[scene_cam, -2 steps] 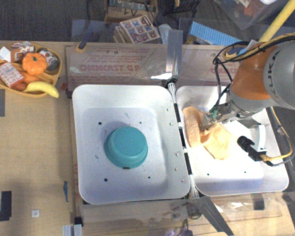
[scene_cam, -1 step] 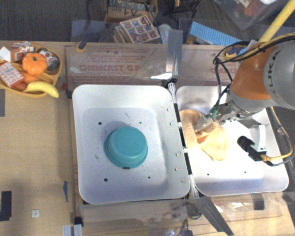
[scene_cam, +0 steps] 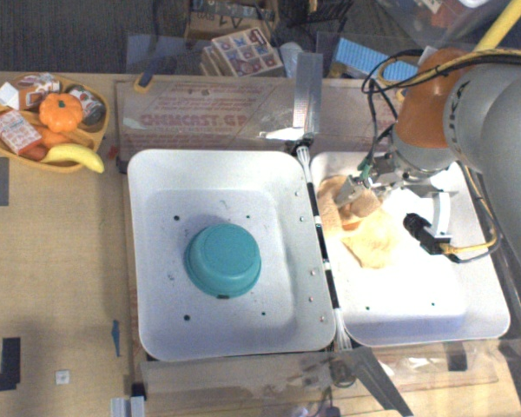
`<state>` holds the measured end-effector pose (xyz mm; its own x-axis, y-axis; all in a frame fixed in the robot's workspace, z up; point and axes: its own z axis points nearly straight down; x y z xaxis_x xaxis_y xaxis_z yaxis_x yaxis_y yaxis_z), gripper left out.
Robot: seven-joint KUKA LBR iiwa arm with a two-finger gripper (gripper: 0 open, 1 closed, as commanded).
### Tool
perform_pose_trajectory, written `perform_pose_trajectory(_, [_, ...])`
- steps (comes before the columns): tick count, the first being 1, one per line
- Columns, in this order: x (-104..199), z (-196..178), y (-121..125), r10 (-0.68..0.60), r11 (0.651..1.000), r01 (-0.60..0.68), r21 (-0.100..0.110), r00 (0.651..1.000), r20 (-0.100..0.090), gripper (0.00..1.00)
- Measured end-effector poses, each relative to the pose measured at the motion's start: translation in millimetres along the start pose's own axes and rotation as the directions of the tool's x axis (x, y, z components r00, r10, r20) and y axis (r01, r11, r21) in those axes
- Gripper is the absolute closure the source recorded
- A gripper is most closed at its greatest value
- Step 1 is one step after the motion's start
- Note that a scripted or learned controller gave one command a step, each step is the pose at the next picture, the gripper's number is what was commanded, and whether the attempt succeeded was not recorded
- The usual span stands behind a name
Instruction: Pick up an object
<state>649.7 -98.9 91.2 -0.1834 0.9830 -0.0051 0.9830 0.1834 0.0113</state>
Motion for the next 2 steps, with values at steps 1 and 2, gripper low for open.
perform_pose_trajectory(1, [1.1,-11.8,2.0,-0.002,1.000,0.002,-0.005,1.000,0.000,1.00])
perform_pose_trajectory(2, [35.4,-94.4,25.9,-0.251,0.968,0.251,0.006,0.968,-0.004,1.00])
